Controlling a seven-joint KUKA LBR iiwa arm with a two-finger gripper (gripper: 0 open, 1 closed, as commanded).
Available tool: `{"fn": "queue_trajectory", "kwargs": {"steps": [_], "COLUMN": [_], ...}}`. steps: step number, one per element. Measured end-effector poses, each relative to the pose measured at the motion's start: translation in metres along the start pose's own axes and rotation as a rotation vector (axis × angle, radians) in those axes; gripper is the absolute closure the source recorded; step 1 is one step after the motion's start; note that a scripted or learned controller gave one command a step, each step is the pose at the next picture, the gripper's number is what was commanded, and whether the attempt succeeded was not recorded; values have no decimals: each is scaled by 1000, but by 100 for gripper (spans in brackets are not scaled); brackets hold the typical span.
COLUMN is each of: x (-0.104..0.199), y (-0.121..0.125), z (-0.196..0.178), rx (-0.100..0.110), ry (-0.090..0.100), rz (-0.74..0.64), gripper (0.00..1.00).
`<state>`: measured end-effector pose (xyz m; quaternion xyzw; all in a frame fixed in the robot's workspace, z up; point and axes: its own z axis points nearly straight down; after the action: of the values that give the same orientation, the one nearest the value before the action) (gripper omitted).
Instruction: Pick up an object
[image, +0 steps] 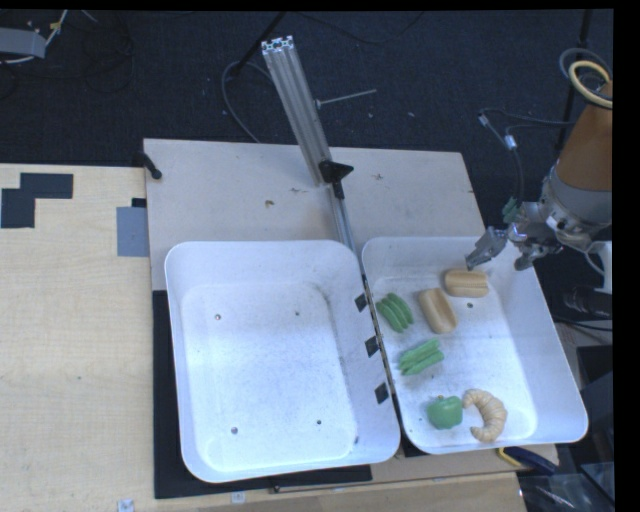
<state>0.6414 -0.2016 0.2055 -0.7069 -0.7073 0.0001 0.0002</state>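
The right bin (560, 390) holds several toy foods. A tan bread roll (466, 283) lies near its far edge, with a second tan roll (437, 310) just left of it. A green pod (395, 311) and a green bean bundle (421, 356) lie by the bin's left wall. A green pepper (445, 411) and a tan croissant (486, 413) sit near the front. My gripper (507, 254) hangs open over the bin's far right corner, just above and right of the first roll, with nothing between its fingers.
The left bin (265, 360) stands beside the right one, joined along a divider with black clips (372, 345). A slanted aluminium post (305, 110) rises behind the bins. Cables lie on the dark floor at the back.
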Motion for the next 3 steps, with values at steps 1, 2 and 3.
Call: {"fn": "queue_trajectory", "kwargs": {"steps": [1, 2, 3], "x": [51, 25, 18], "y": [-81, -151, -46], "z": [18, 55, -17], "rx": [1, 5, -7], "ry": [1, 1, -2], "rz": [0, 4, -2], "gripper": [0, 0, 0]}}
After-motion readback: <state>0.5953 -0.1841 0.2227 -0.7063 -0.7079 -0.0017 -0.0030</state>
